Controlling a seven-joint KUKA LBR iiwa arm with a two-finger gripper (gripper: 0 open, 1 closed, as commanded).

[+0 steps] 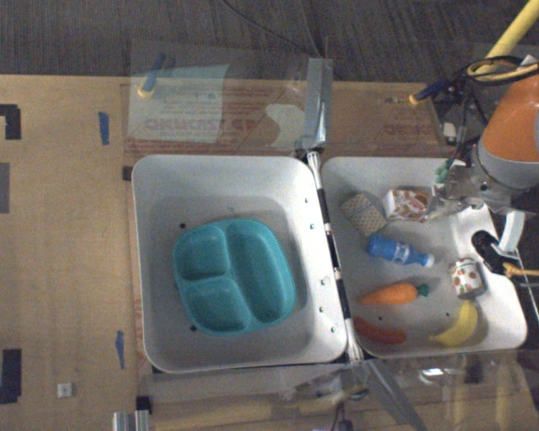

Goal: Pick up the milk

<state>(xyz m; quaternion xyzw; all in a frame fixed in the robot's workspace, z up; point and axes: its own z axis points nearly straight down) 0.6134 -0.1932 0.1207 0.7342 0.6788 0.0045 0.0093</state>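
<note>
A small white carton with red print (409, 203), which I take for the milk, lies on its side near the back of the right bin (512, 335). My gripper (445, 200) hangs low just to the right of it, close to or touching its right end. The grey wrist and orange band (516, 128) rise above it at the right edge. Whether the carton sits between the gripper's tips is not visible.
The right bin also holds a woven beige cylinder (364, 212), a blue bottle (400, 251), a carrot (391, 294), a red pepper (377, 332), a banana (458, 324) and a small spotted cup (467, 278). A teal divided plate (234, 277) lies in the left bin (153, 241).
</note>
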